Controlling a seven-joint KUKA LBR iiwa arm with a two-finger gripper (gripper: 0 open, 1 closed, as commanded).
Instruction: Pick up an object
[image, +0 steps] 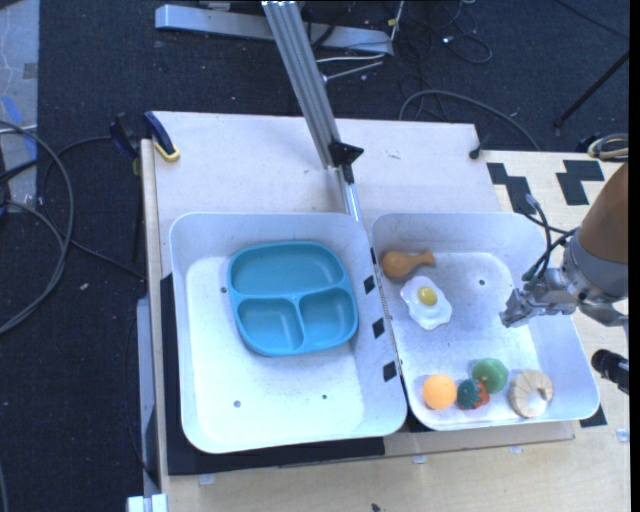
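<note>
A robotics lab: loose floor cables (40, 190), calibration markers (540, 185) on the bench.

The grey arm (608, 240) reaches in over the bench's right edge, its hand (515, 310) angled down and leftward.

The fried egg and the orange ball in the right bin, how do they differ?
The fried egg lies flat, white with a yellow yolk; the orange ball is round and plain orange. The egg sits mid-bin; the ball sits at the near edge beside other toys. Both lie in the right bin.
</note>
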